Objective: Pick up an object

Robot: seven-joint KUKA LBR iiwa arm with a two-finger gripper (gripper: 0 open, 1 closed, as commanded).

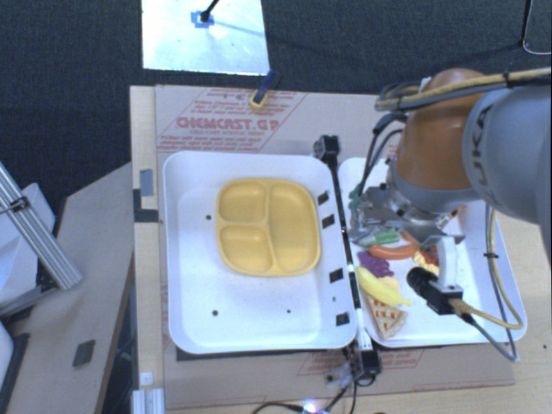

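My gripper (369,224) hangs low over the left part of the right bin (507,310), under the grey arm with its orange band. Just below it lies a cluster of toy food: a green piece (384,238), a red-orange sausage (392,251), a purple piece (376,265), a yellow banana (385,288) and a waffle slice (387,320). The green piece sits right at the gripper's tip, and contact between them cannot be judged. The arm hides the back of this bin.
The left bin (194,317) holds a yellow three-compartment plate (266,227). A ridge with black clips (338,235) divides the two bins, close to the gripper's left. Behind the bins lie cardboard with red print (228,123) and a shiny square sheet (203,26).
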